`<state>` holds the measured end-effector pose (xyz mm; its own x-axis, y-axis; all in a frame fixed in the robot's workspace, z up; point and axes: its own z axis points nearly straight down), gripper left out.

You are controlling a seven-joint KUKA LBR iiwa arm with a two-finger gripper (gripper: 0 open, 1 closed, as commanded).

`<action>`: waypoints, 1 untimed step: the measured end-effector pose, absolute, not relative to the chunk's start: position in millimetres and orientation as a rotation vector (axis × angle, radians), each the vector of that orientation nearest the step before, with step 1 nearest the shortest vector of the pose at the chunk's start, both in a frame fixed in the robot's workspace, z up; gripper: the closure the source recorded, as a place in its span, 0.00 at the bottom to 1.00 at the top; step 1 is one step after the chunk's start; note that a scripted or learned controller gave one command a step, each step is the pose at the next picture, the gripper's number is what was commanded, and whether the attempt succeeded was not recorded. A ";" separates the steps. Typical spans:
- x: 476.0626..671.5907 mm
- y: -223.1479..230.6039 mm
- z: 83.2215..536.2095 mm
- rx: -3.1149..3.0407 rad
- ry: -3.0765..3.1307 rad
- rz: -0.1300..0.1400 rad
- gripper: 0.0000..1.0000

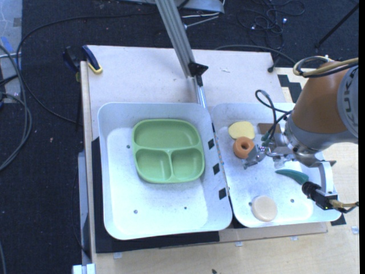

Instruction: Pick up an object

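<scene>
A green divided tray [169, 150] is sitting in the left bin [114, 210], well apart from the arm. In the right bin [285, 210], a yellow piece [241, 130] and an orange ring [243, 147] are lying just left of the gripper [255, 158]. The gripper is hovering low beside the ring, seemingly holding nothing. Its fingers are too small and blurred to judge.

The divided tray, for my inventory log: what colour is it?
Light green tray, shown in the camera view.
</scene>
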<state>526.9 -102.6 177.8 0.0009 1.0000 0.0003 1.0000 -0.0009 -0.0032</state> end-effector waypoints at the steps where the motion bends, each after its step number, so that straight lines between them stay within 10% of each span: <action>1: 529.2 -94.9 117.8 -2.220 -2.220 0.002 0.00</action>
